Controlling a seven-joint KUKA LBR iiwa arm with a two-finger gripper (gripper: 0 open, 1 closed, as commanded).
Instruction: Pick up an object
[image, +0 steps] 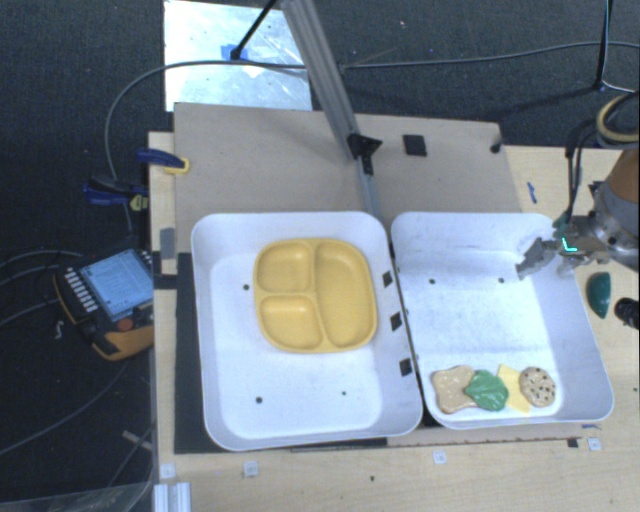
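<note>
Several small food-shaped pieces lie in a row along the near edge of the right bin (480, 300): a tan toast-shaped piece (452, 388), a green leafy piece (487, 390), a yellow wedge (514, 385) and a round speckled cookie (539, 385). My gripper (532, 258) reaches in from the right and hangs over the far right part of that bin, well away from the pieces. Nothing shows between its fingers.
The left bin (230, 390) holds a yellow three-compartment plate (315, 295). A metal pole (335, 95) slants down to the seam between the bins. A teal object (598, 292) sits outside the right bin's right wall. Clamps and a handheld pendant (110, 300) lie left of the bench.
</note>
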